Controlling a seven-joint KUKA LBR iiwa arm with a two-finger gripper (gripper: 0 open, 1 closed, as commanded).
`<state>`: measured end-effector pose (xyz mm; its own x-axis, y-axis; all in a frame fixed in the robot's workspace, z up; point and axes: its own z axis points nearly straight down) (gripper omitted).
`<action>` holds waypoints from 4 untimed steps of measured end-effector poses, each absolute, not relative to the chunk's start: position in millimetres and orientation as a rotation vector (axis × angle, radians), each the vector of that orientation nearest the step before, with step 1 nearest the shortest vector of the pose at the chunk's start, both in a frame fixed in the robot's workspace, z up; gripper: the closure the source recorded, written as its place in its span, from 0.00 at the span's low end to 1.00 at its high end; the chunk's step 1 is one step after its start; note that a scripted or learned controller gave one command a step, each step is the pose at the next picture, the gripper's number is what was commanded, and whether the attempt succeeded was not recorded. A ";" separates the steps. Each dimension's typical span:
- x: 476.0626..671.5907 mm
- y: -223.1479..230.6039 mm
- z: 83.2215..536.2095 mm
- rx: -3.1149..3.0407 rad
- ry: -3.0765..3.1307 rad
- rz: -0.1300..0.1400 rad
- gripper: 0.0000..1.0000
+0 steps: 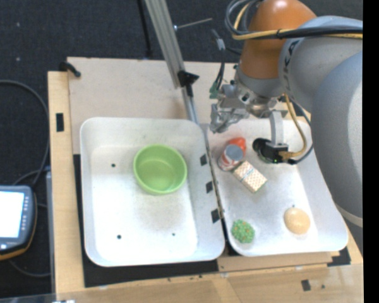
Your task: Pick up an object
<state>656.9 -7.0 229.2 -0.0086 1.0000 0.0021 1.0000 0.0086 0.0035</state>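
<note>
claw (218,122) hangs just above the orange-capped cup (231,154).

We look down from one fixed camera above the bench (126,90), tilted at a slant, near enough that both white bins (101,232) span the middle and lower frame. The arm (316,62) enters from the upper right.

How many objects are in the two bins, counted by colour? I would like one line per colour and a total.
Green: 2, bowl and small ball
Orange-capped container: 1
Patterned box: 1
Beige egg-shaped object: 1
Total: 5
</note>
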 end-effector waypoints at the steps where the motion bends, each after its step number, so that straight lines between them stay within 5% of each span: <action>1: 667.9 39.0 244.2 2.212 2.229 0.006 1.00; 2: 676.4 89.0 251.5 2.213 2.230 0.005 1.00; 4: 674.2 89.6 251.1 2.217 2.221 -0.001 1.00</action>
